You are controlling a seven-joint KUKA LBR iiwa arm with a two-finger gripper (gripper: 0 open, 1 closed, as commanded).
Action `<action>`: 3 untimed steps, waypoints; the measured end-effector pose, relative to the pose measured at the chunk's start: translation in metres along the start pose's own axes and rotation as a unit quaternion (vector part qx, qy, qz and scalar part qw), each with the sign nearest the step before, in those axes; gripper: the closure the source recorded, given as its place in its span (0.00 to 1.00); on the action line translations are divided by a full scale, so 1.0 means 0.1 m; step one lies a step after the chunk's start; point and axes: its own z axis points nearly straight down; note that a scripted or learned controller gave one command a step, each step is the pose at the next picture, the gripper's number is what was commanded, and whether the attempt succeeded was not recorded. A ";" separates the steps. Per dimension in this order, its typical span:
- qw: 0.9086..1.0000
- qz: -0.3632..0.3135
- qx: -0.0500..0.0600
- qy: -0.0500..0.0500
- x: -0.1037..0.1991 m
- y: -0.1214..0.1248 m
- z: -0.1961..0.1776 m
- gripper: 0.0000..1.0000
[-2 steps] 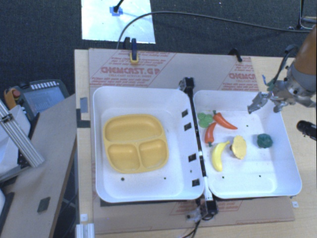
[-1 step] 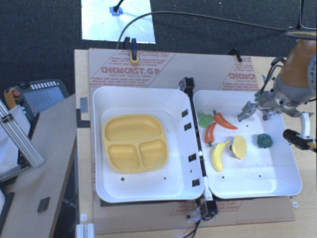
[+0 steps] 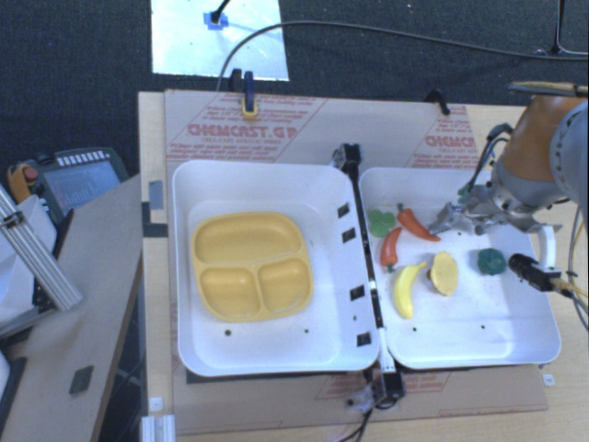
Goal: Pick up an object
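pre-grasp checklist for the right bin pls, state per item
1. Targets present: ok. Banana, two peppers, green ball lie in the right bin.
2. Tool over that bin: ok, beside the upper pepper.
3. Finger opening: cannot tell.
4. Item held: cannot tell.
5. Spacing: not ok. Peppers meet at one end; banana close to a yellow piece.
6. Ball stands apart: ok, judged the easier pick.
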 end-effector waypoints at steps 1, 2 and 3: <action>1.000 -0.001 -0.003 -0.001 0.00 0.02 -0.14 1.00; 1.000 0.001 -0.002 -0.001 -0.09 0.03 -0.62 1.00; 1.000 0.000 -0.004 -0.001 -0.05 0.01 -1.26 1.00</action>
